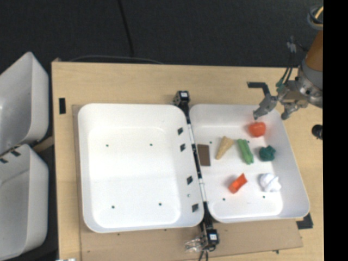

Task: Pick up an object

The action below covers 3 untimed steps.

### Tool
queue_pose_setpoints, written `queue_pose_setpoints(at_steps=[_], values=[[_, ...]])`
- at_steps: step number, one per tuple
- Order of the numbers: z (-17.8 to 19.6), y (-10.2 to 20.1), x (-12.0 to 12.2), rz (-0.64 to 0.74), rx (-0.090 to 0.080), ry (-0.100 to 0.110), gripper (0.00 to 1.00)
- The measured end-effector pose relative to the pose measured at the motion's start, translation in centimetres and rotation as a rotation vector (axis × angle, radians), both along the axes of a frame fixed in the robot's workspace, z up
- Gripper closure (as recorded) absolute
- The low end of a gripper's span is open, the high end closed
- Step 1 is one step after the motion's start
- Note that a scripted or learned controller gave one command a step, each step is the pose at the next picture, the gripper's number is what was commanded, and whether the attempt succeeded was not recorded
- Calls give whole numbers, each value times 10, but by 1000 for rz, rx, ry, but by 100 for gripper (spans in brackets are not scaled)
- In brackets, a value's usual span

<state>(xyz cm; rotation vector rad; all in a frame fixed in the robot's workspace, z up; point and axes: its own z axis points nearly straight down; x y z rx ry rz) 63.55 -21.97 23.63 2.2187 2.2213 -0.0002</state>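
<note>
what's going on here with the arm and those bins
A robot arm reaching in from the right has its hand open above the far edge of the right bin, holding nothing. Just below it lies a red-orange ball, with a tan cone, green stick, dark green lump, orange-red piece, white lump and brown block also in that bin.

Six small things lay apart in the right bin (291, 200): a red ball (257, 129), a tan cone (223, 147), a green stick (245, 151), a dark green lump (267, 153), an orange block (237, 183), a white crumpled piece (269, 182).
</note>
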Motion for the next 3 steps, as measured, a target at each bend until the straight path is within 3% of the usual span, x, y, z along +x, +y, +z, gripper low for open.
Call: queue_pose_setpoints(at_steps=[1, 2, 3], values=[[-144, -8, -51, -4, 3, 13, 0], [-134, 30, 17, 5, 0, -4, 0], [-134, -5, 44, 2, 2, 0, 0]])
